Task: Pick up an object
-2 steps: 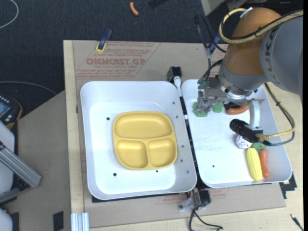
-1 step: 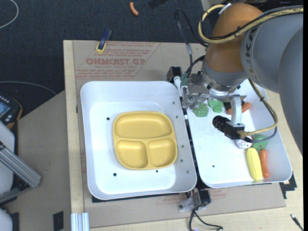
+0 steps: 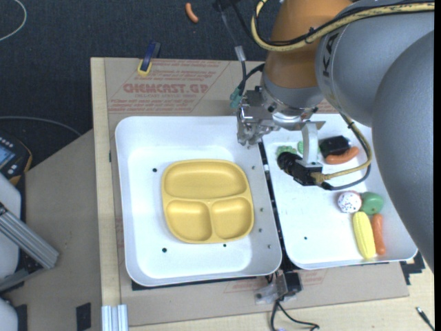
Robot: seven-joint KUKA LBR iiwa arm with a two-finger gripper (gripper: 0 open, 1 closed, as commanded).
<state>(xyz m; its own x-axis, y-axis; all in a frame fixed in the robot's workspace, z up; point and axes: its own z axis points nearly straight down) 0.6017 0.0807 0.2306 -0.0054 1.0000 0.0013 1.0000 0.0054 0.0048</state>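
My gripper (image 3: 249,136) hangs over the back of the ridge between the two bins, at the far right corner of the left bin (image 3: 134,185). I see nothing held in it. A yellow divided plate (image 3: 207,200) lies in the middle of the left bin. In the right bin (image 3: 310,243) lie a speckled white ball (image 3: 349,201), a green ball (image 3: 373,203), a yellow corn-like piece (image 3: 363,234) and an orange carrot (image 3: 378,233). Farther back there are an orange sausage shape (image 3: 341,157), a black item (image 3: 335,144) and a green piece (image 3: 301,146), partly hidden by the wrist.
The grey arm and its orange band (image 3: 303,26) cover the back right of the right bin. A black cable (image 3: 298,169) loops down from the wrist over that bin. A blue and yellow clip (image 3: 147,58) sits on the cardboard (image 3: 172,85) behind the bins.
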